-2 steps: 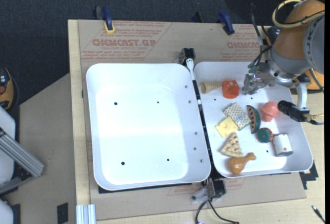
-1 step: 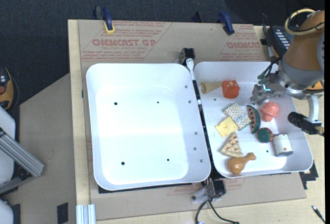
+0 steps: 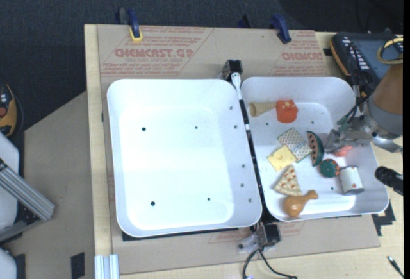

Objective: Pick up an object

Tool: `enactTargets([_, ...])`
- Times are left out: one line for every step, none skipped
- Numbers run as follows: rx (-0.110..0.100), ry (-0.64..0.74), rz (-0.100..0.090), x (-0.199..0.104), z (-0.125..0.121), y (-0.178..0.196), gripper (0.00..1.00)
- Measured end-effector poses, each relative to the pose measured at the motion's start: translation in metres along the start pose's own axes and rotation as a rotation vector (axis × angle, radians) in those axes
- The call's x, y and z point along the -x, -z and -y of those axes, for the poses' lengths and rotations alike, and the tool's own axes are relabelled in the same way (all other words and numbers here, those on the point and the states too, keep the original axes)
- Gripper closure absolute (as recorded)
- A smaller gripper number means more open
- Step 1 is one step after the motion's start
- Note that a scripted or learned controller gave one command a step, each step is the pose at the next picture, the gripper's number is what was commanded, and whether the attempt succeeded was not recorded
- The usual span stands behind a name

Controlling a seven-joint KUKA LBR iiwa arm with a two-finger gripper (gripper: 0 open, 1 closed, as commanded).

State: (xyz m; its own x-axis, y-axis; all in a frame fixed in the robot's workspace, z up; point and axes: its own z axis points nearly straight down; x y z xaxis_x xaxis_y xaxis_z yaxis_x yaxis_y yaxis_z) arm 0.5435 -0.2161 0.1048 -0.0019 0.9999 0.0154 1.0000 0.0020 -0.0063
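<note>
Looking down from the overhead camera, the hand hangs low over the right bin, beside the watermelon slice, probably lining up a grab; honestly can't tell its grip state. I count roughly nine toys there: pizza slice, drumstick, cheese, others; left bin holds zero.

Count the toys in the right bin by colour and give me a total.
Orange or tan: 3, block, cone, drumstick
Yellow: 2, cheese, pizza slice
Green: 2, watermelon slice, round toy
Grey or white: 2, checkered piece, can
Total: 9
</note>
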Motion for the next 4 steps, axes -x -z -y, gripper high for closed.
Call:
enactTargets([-0.002, 0.005, 0.008, -0.107, 0.067, -0.013, 1.00])
enactTargets([0.011, -0.007, 0.021, -0.024, 0.036, -0.004, 1.00])
enactTargets([0.011, -0.002, 0.018, -0.029, 0.036, 0.006, 1.00])
enactTargets([0.012, -0.003, 0.019, -0.029, 0.036, 0.016, 1.00])
